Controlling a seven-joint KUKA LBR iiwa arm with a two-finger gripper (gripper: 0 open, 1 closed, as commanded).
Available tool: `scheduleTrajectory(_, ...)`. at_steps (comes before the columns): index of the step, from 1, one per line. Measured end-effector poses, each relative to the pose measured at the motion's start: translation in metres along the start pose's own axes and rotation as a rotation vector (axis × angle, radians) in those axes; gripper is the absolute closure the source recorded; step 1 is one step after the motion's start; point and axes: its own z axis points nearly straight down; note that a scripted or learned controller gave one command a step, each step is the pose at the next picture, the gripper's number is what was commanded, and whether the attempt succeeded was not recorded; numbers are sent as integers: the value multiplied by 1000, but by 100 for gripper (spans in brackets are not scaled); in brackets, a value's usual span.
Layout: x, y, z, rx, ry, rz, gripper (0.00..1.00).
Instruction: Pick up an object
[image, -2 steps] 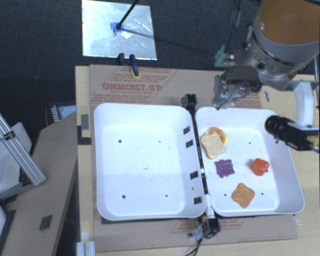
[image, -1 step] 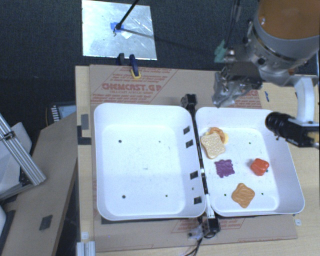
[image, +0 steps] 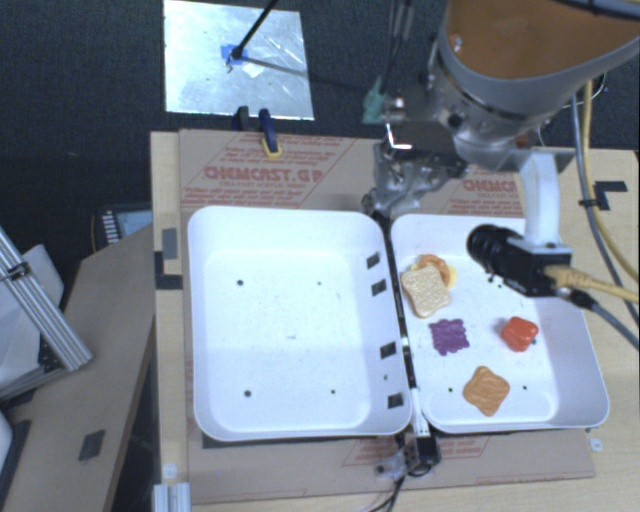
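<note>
The right bin (image: 575, 395) holds several small items. A tan toast slice (image: 426, 292) lies near its left wall, with an orange pastry piece (image: 440, 267) just behind it. A purple grape bunch (image: 449, 335) is in the middle, a red item (image: 519, 333) to its right, and an orange-brown waffle-like piece (image: 486, 389) near the front. My gripper (image: 388, 203) hangs at the back edge where the two bins meet, behind and above the toast. Nothing shows in its grasp.
The left bin (image: 285, 320) lies beside the right one, and black clips (image: 388, 350) join their shared wall. A black cylinder (image: 512, 259) fixed to the arm overhangs the back of the right bin. Cables (image: 600, 290) run along the right side.
</note>
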Motion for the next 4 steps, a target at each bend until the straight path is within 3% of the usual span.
scheduleTrajectory(1,40,0,0,0,0,2,100)
scheduleTrajectory(2,60,1,0,0,0,3,100)
scheduleTrajectory(3,59,1,0,1,-1,5,0)
scheduleTrajectory(4,59,1,-11,-1,1,3,100)
